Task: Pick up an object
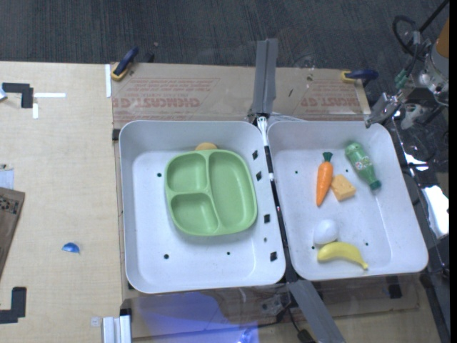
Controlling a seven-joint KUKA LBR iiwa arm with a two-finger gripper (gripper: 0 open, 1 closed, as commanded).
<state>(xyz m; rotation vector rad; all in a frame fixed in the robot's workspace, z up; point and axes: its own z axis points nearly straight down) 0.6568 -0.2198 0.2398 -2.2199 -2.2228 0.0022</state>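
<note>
Two shallow white bins sit side by side on a wooden bench, seen from above at a slant. The robot arm is parked at the upper right corner of the scene, just outside the right bin. Its jaws sit somewhere among cables and metal parts near that bin's far right corner; whether they are wide or narrow cannot be told, and nothing is seen between them.

All the graspable objects lie below and to the left of the jaws, loose on the right bin's floor, likely scattered so that any one can be picked. Nearest is a green bottle lying on its side. Beyond it are an orange carrot touching a yellow cheese wedge, then a white egg just beside a banana. Farthest from the jaws, the left bin holds a green divided plate, with a small orange item peeking from behind its far rim.
</note>
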